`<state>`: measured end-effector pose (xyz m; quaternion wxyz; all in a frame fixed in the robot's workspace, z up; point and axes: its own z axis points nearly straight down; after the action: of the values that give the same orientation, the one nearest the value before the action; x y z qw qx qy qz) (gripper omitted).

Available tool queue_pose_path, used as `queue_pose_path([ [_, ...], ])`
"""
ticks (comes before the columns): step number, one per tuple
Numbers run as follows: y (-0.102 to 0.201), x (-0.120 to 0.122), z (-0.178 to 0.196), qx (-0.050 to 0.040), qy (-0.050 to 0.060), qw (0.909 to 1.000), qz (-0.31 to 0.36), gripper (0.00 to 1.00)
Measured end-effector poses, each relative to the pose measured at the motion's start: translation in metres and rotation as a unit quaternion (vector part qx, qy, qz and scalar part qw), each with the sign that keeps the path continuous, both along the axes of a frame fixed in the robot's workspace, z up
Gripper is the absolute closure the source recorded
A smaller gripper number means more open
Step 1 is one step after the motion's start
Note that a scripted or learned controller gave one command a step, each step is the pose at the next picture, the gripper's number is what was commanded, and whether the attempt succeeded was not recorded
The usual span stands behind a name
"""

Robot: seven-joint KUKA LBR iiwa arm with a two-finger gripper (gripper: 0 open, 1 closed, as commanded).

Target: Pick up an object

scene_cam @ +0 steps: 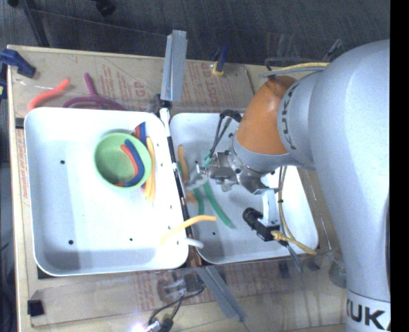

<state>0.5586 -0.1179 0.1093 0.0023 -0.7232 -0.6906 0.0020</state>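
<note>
The grey arm with its orange band reaches into the right bin from the right. My gripper sits low near that bin's left wall, over green strip-like objects. An orange stick lies along the left wall just beside the gripper. A yellow curved piece drapes over the divide between the bins. In the left bin sits a green bowl with red, blue and yellow pieces on its right rim. The wrist hides the fingertips.
Orange and purple cords lie on the bench behind the left bin. A grey metal bar stands upright behind the gap between the bins. A black fitting with a yellow cable hangs off the wrist over the right bin.
</note>
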Motion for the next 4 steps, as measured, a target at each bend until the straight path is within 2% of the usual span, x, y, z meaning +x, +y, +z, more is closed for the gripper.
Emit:
queue_pose_path([
  [1, -0.001, 0.000, 0.010, -0.0010, 0.001, 1.0000, 0.002, 1.00],
  [2, -0.001, 0.000, 0.010, -0.0014, 0.001, 1.0000, 0.003, 0.00],
  [3, -0.005, -0.017, -0.018, -0.0004, -0.001, 0.9999, 0.011, 0.00],
  [4, -0.003, -0.017, -0.008, 0.0016, 0.001, 0.9999, 0.014, 1.00],
])
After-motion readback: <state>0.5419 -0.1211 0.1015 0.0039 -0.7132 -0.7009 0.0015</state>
